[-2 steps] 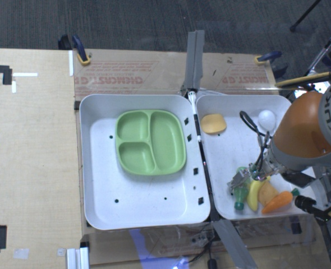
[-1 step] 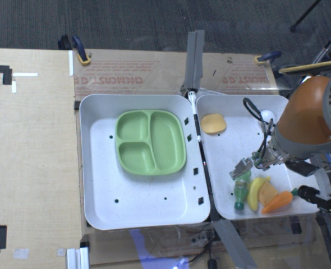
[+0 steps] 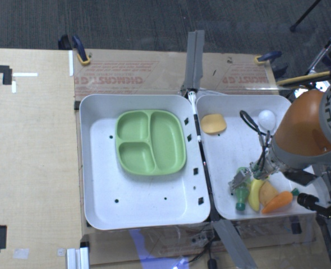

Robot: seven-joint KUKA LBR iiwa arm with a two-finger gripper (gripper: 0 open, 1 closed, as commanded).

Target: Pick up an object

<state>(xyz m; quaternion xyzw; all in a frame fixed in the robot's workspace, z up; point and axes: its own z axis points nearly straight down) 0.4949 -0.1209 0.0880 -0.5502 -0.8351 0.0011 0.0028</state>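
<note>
In the right bin [image 3: 227,144], a cluster of toy food lies near the front: a small green bottle [image 3: 241,198], a yellow banana [image 3: 256,195], a tan rounded piece [image 3: 267,191] and an orange carrot [image 3: 277,202]. My gripper [image 3: 242,179] hangs low over this cluster, just above the green bottle and left of the banana. The arm's orange band [image 3: 303,125] covers the bin's right side. A yellow bun-shaped piece [image 3: 213,124] lies at the bin's back left. A black-handled utensil with a white ball end [image 3: 265,118] lies at the back.
The left bin [image 3: 98,167] holds a green divided plate [image 3: 151,142] in its back half. A grey divider bar [image 3: 194,60] runs between the bins at the back. Clamps sit on the bench's far edge.
</note>
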